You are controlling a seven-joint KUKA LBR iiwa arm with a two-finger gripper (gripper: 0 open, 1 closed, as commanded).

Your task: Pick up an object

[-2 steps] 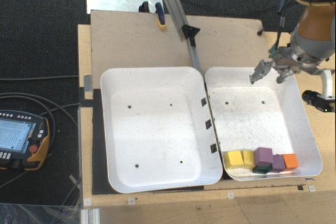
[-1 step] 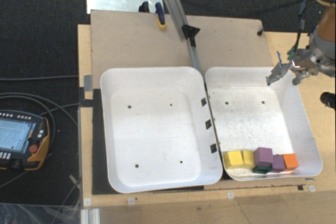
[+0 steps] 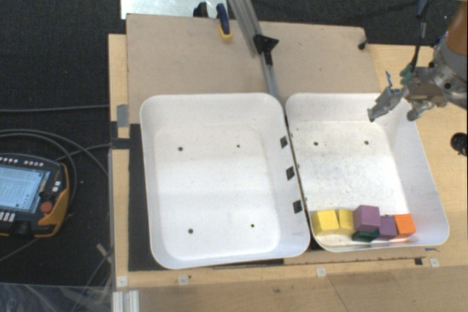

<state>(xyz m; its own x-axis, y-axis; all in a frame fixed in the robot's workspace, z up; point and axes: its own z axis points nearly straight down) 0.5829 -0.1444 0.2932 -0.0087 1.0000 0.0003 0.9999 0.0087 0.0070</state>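
Hovering spread open and empty over the right shallow white bin, the end effector has yet to reach the small coloured blocks.

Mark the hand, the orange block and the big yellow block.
hand [image 3: 398, 111]: camera view, midway between its fingertips, over the right bin's far edge.
orange block [image 3: 404, 223]: camera view, middle of its top face.
big yellow block [image 3: 325, 221]: camera view, middle of its top face.

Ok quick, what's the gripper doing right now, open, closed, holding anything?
Gripper: open, holding nothing, above the right bin's far corner.
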